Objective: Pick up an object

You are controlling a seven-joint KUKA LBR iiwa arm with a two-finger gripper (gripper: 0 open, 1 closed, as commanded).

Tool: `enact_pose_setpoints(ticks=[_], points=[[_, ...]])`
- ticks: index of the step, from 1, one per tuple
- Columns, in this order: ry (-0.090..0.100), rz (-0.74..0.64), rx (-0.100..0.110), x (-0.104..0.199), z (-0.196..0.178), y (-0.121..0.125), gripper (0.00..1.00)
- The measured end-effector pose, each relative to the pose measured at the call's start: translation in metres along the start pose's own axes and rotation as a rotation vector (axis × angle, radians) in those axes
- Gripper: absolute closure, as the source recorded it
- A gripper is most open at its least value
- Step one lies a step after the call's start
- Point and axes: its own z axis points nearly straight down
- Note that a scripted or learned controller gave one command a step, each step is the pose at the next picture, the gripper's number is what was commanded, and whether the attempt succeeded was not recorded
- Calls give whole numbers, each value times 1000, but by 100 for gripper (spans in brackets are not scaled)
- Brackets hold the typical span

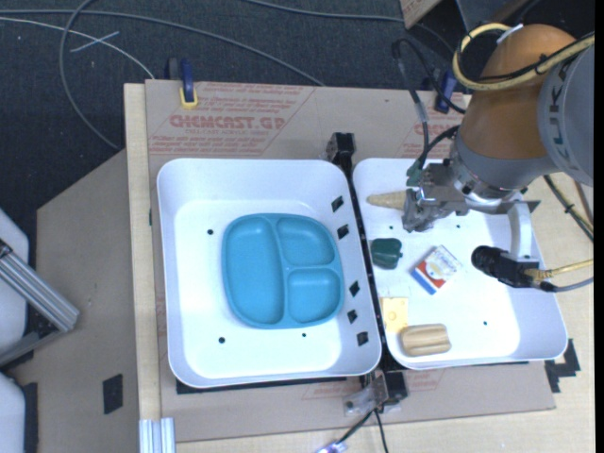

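The metal two-finger gripper (418, 217) hung over the upper part of the right shallow white plastic bin (528, 343); whether it was spread or pressed together could not be told. Just beside it lay a pale tan cone (385, 200). Below sat a dark green rounded lump (385, 251), a red-white-blue packet (434, 269), a yellow square (394, 311) and a smooth tan wooden block (425, 339). A glossy blue divided tray (282, 269) filled the left bin (189, 253).

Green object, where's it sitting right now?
The green object lies in the right bin, near its left wall, just below the gripper and left of the red, white and blue packet.
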Motion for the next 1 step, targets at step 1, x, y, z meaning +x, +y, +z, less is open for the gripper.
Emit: enact_pose_setpoints(ticks=[1], points=[[0,0,-1,40,4,20,100]])
